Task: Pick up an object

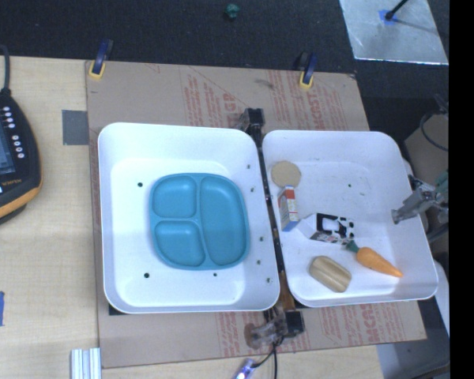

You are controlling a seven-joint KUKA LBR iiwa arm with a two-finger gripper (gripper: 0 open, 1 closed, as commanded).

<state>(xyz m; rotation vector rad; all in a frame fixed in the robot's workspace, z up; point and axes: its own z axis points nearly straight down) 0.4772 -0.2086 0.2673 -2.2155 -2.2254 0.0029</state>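
Observation:
The right bin (379, 150) holds several objects. A round tan disc (285, 172) lies near its left wall, with a red and white tube (288, 208) just below it. A black and white spotted piece (332, 227) lies in the middle. An orange carrot (374, 260) with a green top sits toward the front right, and a tan wooden cylinder (330, 273) lies at the front. My gripper (415, 204) reaches in at the bin's right rim, above and to the right of the carrot, holding nothing I can see.
The left bin (118, 212) bears a blue divided plate (198, 219). An orange and black teach pendant (6, 160) lies at the far left of the bench. Clamps (100, 58) pin the brown cardboard at the back.

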